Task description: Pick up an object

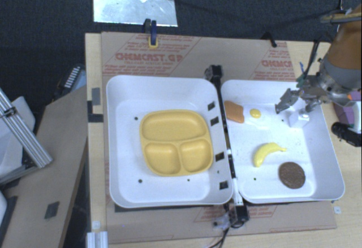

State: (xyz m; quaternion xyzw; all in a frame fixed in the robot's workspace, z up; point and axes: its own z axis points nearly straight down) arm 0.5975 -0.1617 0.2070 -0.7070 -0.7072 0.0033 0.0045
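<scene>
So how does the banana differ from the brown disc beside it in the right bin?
The banana is yellow, long and curved; the brown disc is dark brown, round and flat. The banana lies nearer the bin's middle, the disc nearer its front edge. Both rest loose on the floor of the right bin, apart from each other and from the gripper.

Left bin [121,128]: yellow three-compartment plastic tray [174,142].
Right bin [322,168]: yellow banana [266,152], brown round cookie [292,175] (near corner), orange wedge [233,111].
</scene>
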